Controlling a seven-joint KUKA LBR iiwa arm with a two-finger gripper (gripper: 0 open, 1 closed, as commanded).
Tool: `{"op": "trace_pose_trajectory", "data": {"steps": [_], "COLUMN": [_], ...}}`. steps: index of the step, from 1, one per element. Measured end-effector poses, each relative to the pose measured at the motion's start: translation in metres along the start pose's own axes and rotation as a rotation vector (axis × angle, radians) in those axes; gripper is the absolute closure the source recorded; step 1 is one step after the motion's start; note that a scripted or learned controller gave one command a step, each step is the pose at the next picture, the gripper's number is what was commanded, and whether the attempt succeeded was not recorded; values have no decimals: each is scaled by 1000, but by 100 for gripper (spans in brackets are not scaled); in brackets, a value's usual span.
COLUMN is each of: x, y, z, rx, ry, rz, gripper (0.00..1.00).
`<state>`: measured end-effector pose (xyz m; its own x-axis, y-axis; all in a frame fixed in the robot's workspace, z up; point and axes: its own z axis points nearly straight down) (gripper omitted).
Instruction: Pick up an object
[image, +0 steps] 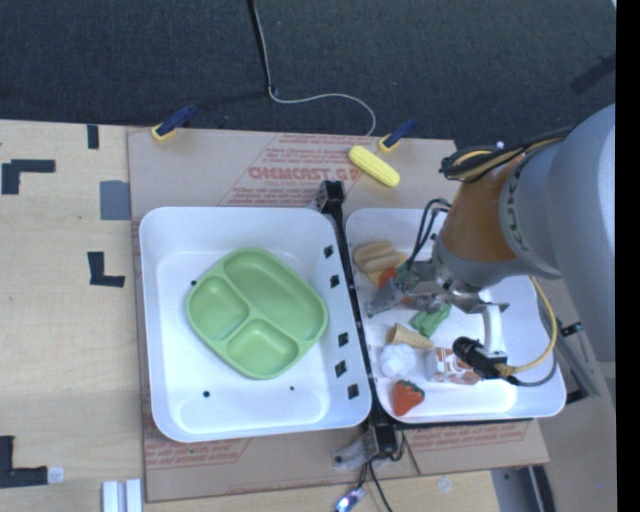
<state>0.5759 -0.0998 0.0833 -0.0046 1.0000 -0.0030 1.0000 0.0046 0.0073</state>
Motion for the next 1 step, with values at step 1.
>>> {"op": "trace_pose_trajectory", "data": {"steps": [1], "x": [0], "y": [0], "z": [-13], "rx": [4], "ry": [2], "rz": [1], "gripper": [100]}}
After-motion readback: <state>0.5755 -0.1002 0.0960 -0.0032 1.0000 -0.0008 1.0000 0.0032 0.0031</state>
